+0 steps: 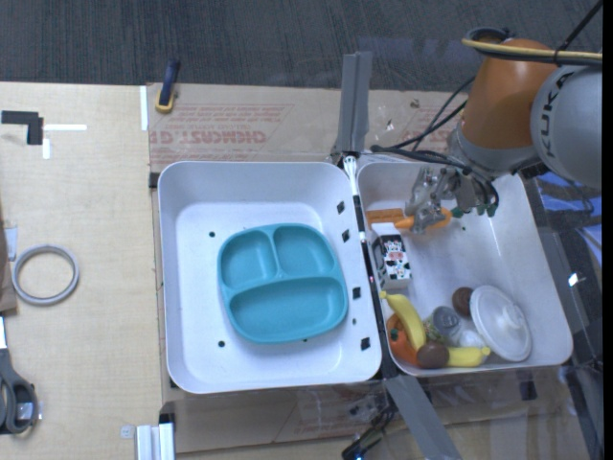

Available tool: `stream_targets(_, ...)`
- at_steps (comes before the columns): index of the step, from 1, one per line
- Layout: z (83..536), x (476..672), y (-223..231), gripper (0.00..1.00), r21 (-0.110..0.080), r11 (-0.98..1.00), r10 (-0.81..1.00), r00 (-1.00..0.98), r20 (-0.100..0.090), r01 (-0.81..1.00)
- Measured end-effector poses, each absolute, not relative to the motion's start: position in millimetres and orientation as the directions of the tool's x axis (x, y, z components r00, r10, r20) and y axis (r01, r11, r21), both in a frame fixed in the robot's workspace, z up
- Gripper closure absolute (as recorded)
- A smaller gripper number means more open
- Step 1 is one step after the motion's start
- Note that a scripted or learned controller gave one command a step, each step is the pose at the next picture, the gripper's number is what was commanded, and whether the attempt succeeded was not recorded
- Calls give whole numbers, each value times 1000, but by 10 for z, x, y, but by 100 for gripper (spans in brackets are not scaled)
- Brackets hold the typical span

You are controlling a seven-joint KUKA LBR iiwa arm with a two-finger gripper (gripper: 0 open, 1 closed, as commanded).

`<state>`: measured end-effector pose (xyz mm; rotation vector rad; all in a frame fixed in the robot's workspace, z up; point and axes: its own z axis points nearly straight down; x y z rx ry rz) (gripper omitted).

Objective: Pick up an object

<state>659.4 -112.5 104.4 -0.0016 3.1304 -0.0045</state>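
Arm (536,94) reaches in over the right bin (546,247), claw (433,204) low near the bin's far left corner. An orange, carrot-like piece (414,219) lies directly under and just beside the claw tips, its pale end running left toward the bin wall. Best guess: this is the chosen thing to pick up.

To do this step well: centre the tips across the narrow width of the orange piece, not along its length, and close only once both tips are down beside it. The bin wall is close on the left, so the lift should go straight up before any sideways travel. A thin, rounded piece may roll or squirt out if pinched off-centre.

Claw state: cannot tell how far open. The tips merge with cables and the orange piece from this angle. Touching or just above it, also unclear. No firm sign that anything is held.

Nearer the camera from the claw: a small printed box (393,260), then a cluster of banana (409,319), dark round fruit (433,355) and a white lid (500,322). Well to the claw's left, the other bin (182,286) holds a blue divided plate (283,282).
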Motion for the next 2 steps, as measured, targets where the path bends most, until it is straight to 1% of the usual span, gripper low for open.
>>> stream_targets(1,2164,6552,-587,100,0,999,-35,-999,-6,-35)
stream_targets(2,2260,6563,-588,100,-2,999,-36,-999,-10,-36)
